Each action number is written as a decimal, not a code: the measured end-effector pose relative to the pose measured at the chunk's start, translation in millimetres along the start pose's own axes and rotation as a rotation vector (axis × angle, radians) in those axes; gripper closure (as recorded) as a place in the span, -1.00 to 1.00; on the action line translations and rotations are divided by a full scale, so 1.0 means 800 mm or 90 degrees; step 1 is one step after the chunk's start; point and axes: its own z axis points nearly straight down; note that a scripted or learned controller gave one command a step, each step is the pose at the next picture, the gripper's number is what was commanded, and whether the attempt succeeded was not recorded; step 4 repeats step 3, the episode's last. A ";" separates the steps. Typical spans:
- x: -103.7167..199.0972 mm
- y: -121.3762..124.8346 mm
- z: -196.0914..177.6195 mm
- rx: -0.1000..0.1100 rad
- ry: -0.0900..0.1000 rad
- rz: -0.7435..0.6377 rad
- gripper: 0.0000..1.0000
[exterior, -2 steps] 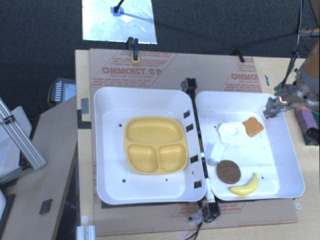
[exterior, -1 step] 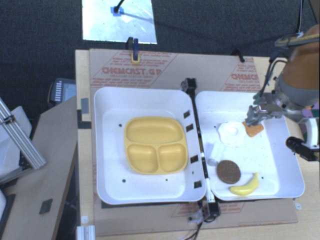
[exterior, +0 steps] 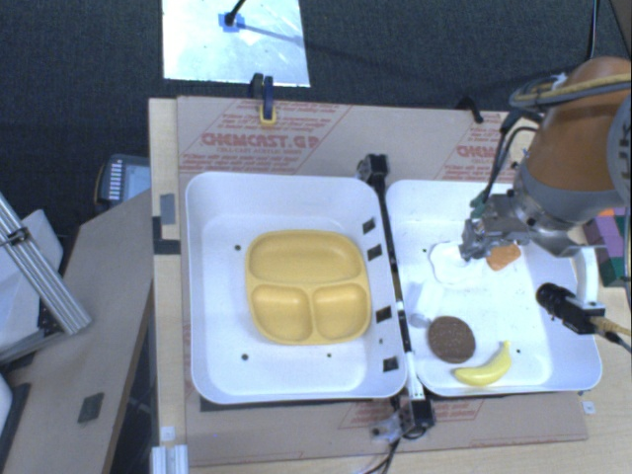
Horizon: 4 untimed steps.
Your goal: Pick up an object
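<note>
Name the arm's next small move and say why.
Probably shift the gripper slightly right onto the orange piece, then lower. It hangs in the right bin between that piece and a flat white item, with nothing visibly held.

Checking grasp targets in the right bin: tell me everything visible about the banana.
The banana is a small, glossy yellow piece that looks like moulded plastic toy food, with no visible damage. It lies flat on the floor of the right bin, in the near corner area, curved with its ends turned up toward the far side; its right tip is the higher one. A brown round cookie-like disc sits just up-left of it, very close; whether they touch is unclear. The gripper is well away from it.
</note>
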 end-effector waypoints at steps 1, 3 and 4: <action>0.070 -0.019 0.015 0.001 0.001 -0.001 1.00; 0.213 -0.039 0.007 0.000 0.001 -0.002 1.00; 0.213 -0.039 0.007 0.000 0.001 -0.002 1.00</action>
